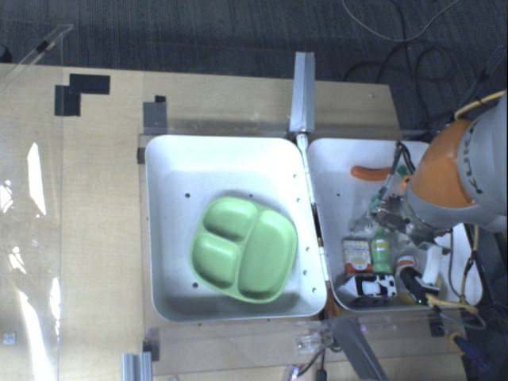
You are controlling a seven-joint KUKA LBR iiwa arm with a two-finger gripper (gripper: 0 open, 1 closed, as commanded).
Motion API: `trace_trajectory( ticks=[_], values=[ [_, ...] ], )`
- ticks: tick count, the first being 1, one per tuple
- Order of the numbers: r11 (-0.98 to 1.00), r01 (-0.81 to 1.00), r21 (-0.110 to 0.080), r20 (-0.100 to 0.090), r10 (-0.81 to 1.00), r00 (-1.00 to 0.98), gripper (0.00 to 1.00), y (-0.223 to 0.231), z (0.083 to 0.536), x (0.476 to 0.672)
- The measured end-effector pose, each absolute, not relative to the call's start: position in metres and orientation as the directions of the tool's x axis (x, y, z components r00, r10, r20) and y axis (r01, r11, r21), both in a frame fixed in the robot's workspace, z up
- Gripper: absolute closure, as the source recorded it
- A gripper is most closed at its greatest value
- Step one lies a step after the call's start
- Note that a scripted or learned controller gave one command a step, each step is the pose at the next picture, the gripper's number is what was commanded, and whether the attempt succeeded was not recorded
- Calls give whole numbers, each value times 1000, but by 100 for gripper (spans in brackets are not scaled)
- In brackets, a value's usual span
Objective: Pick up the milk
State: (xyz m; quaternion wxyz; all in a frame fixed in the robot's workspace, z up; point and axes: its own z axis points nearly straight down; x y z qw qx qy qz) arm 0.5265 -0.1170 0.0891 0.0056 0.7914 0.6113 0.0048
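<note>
Along the near wall of the right bin (337, 165) I see the milk (375, 286), a small black-and-white carton lying on its side, close to the near left corner. Just behind it stand two things side by side: a pack (356, 254) with an orange label and a green bottle (381, 254). They are close to the milk, though I cannot tell whether they touch it. To the right of the bottle is a small red-and-white thing (406, 260), partly hidden, which I cannot make out. An orange stick-shaped piece (371, 171) lies alone by the far wall. That makes five things in this bin, one of each.

Beside it, the left bin (171, 181) holds one green plate (244, 248) with three compartments, sitting right of centre and towards the near side, with nothing on it. I count two bins on the bench (79, 213).

From the right the arm (444, 173) reaches over the right bin, and the claw (387, 213) hangs above the bottle, between the orange piece and the cluster. The milk lies nearer to me than the claw, apart from it and a little to the left. From this angle I cannot tell whether the claw is open or closed, and I see nothing held in it.
</note>
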Motion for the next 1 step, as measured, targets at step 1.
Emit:
trace_trajectory(
  ticks=[1],
  values=[
    [-389,921,18,4,921,389,0,-97,89,497]
  ],
)
